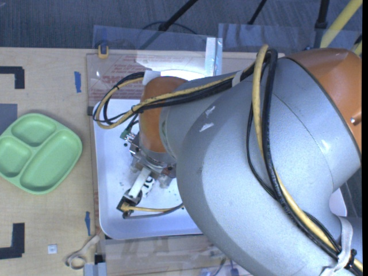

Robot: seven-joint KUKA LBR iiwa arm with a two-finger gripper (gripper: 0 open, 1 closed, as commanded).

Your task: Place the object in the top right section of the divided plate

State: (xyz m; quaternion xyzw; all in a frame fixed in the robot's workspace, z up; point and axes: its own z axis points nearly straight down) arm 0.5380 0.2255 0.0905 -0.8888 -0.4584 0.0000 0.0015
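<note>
A green divided plate (73,154) lies on the wooden bench at the left, outside the bin. It has two small sections along its upper left and one long section at its lower right, and all three are bare. My gripper (150,174) reaches down into the white bin (112,214), close to the bin's floor near the middle. The grey arm and its orange wrist band cover most of the bin, so whatever is under the gripper is hidden.
Black and yellow cables (115,96) loop over the bin's upper left. A clear panel (155,53) stands at the bin's far edge. Black corner marks (12,76) and blue tape (77,80) are on the bench. Open wood lies between plate and bin.
</note>
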